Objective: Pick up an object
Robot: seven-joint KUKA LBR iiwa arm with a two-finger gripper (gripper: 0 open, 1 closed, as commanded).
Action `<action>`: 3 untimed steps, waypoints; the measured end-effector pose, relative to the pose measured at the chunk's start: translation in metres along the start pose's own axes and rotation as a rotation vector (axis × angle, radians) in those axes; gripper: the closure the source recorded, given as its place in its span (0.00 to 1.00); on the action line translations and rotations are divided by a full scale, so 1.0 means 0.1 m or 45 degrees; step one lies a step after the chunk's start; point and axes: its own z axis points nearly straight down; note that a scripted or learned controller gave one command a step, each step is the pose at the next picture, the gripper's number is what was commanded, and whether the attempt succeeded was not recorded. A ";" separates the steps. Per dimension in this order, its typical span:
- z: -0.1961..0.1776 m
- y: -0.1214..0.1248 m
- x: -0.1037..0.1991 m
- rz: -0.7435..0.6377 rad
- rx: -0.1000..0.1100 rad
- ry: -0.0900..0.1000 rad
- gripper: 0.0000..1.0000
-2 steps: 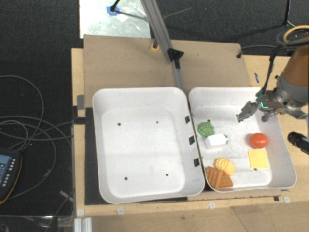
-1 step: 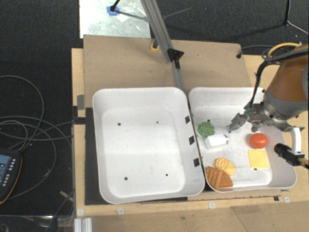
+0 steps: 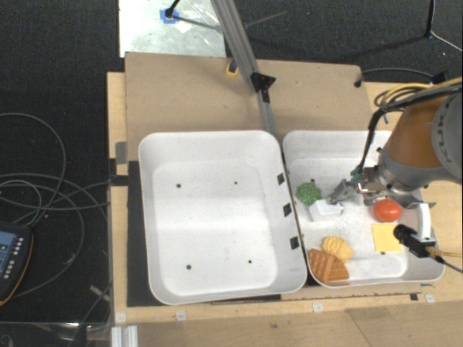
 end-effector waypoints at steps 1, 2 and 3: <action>0.05 0.09 -0.03 0.001 -0.023 -0.008 0.00; -0.07 0.10 -0.04 0.001 -0.032 -0.010 1.00; -0.51 0.11 -0.09 -0.004 0.005 -0.002 1.00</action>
